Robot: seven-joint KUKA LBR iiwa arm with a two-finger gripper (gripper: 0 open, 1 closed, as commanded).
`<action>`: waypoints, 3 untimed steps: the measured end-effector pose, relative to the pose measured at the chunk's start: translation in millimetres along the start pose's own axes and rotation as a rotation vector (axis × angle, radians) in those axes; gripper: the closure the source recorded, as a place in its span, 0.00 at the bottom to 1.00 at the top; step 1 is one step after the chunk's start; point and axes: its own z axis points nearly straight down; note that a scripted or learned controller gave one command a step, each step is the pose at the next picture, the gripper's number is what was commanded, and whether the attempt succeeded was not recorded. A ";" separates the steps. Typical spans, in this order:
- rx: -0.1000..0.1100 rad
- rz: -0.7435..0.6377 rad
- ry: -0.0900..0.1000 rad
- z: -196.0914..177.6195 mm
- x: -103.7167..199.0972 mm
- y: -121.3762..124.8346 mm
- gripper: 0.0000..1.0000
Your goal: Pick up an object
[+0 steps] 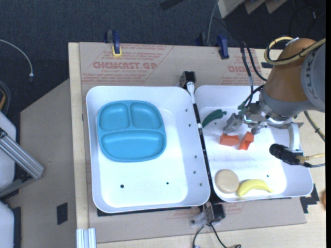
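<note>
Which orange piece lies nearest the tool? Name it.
The right-hand orange piece, tilted, just below the tool; the other orange piece lies flatter, further left.

Blue divided plate (pixel 132 130) fills the left bin's (pixel 103 190) far half; its near half lies open. Right bin (pixel 300 182) is crowded.

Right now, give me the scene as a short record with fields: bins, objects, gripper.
left bin: holds a blue divided plate
right bin: green piece, two orange blocks, beige disc, banana
gripper: above the right bin, near the orange blocks and green piece
grasp: nothing seen between the fingers; open or shut unclear
banana and disc: at the near edge, side by side, away from the gripper
</note>
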 end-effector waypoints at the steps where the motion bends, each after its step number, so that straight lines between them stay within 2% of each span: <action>1: -0.003 0.000 -0.001 47.0 0.4 0.2 0.00; 2: -0.007 0.001 -0.002 34.8 0.2 0.7 1.00; 3: -0.009 -0.001 -0.003 -25.3 -1.8 7.2 1.00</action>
